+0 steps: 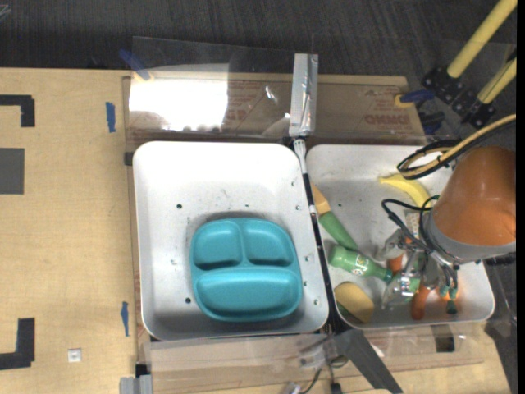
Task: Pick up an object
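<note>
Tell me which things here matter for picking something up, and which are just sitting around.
For the job:
- hand, low in the right bin
- green bottle
- yellow banana
- tan rounded piece

Lying about:
- teal divided tray in the left bin
- blue tape marks on the bench

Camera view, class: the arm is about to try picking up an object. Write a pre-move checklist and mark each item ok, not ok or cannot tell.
1. Gripper is down inside the right bin: ok.
2. Graspable things lie close to it, the green bottle and the yellow-brown potato-like piece: ok.
3. Something sits between the fingers: cannot tell, cables and clutter hide them.
4. Banana lies apart from the gripper, near the arm: ok.
5. Teal divided plate lies in the left bin, outside the working area: ok.
</note>
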`<state>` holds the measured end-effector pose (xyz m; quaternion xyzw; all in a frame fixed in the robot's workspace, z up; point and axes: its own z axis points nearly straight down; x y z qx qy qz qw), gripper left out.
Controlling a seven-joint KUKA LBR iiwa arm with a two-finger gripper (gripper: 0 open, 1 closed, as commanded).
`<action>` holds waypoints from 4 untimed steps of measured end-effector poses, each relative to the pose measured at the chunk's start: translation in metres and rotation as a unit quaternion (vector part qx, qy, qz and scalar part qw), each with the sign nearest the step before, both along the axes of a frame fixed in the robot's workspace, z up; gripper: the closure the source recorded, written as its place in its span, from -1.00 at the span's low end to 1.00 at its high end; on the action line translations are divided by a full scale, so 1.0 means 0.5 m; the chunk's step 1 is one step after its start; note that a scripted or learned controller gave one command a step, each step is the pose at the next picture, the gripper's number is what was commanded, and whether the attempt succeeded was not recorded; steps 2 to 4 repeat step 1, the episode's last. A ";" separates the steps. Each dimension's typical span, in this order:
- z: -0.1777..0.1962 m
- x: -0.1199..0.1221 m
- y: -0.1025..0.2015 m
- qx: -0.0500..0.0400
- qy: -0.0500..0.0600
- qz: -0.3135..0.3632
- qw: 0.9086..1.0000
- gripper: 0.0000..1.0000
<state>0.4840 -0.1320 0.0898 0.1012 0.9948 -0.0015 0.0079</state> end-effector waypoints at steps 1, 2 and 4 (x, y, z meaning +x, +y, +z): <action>0.000 0.000 0.053 0.001 0.000 -0.063 0.998 -1.00; 0.000 0.000 0.053 0.001 0.000 -0.063 0.998 -1.00; 0.000 0.000 0.053 0.001 0.000 -0.063 0.998 -1.00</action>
